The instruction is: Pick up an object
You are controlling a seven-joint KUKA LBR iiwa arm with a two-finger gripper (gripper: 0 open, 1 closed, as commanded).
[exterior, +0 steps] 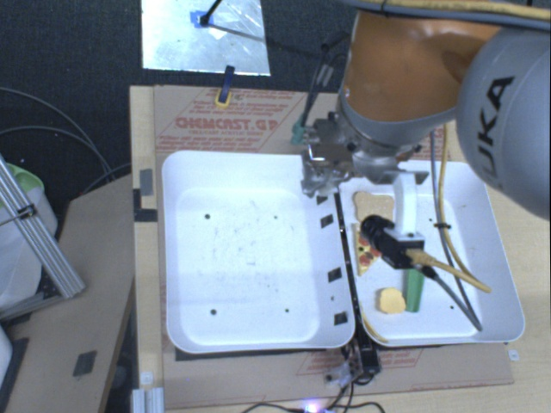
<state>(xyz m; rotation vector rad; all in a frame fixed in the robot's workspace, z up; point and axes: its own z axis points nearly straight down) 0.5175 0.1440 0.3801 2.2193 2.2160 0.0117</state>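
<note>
The end effector (321, 179) hangs over the far end of the seam (344, 265) where the two white bins meet, on the counter. From this angle I cannot tell whether it is open or closed, and nothing shows in its grip.

Every object that could be picked up lies on the arm's side of the seam, in the right-hand bin (498, 231).
- **Nearest:** a pale tan flat piece (372, 203), just beside the seam's far end and partly covered by the robot's own hardware.
- **Further along the seam, toward the camera:** a toy pizza slice (365, 255), close against the seam with its long axis running along it.
- **Near the seam's near end:** a small yellow chunk (392, 300). A green stick (415, 289) lies right beside it, on the side away from the seam and roughly parallel to the seam.

The coming move likely needs a short shift off the seam toward the arm's side, then a descent.
</note>
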